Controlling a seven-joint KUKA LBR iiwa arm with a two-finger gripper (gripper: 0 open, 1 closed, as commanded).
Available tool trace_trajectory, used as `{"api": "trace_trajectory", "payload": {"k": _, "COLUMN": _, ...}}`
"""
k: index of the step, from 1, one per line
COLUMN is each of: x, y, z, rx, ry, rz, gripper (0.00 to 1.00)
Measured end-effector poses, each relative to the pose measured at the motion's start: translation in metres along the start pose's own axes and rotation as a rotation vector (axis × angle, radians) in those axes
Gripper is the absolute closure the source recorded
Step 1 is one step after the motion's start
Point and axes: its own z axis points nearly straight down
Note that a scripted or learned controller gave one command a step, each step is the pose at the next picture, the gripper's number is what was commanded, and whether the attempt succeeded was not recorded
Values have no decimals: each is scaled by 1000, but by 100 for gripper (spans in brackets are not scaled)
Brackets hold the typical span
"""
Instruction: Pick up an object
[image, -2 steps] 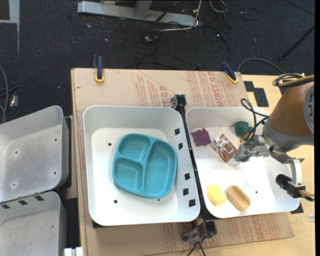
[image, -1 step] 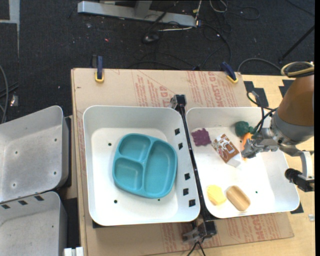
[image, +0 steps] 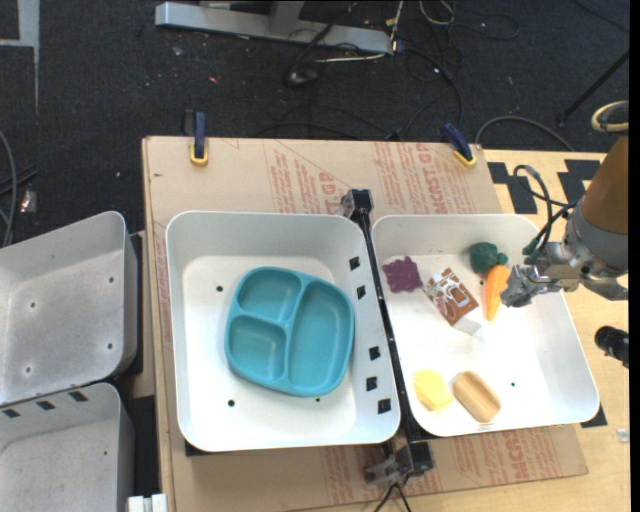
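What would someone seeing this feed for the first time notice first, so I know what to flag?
The big turquoise three-compartment plastic plate lying alone in the left white bin draws the eye first. Next comes the cluster of small toy foods in the right white bin, above all the bright orange carrot near the bin's far right side. The grey gripper hangs right beside that carrot.

Arm (image: 600, 225) at right edge of frame: orange band, grey wrist below it, black cables looping beside it, metallic grey gripper (image: 522, 285) at tip.
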Motion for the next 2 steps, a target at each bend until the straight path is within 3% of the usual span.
{"api": "trace_trajectory", "payload": {"k": 1, "x": 0, "y": 1, "z": -24, "rx": 1, "ry": 0, "rz": -1, "gripper": 100}}
{"api": "trace_trajectory", "payload": {"k": 2, "x": 56, "y": -2, "z": -12, "rx": 6, "ry": 4, "rz": -5, "gripper": 100}}
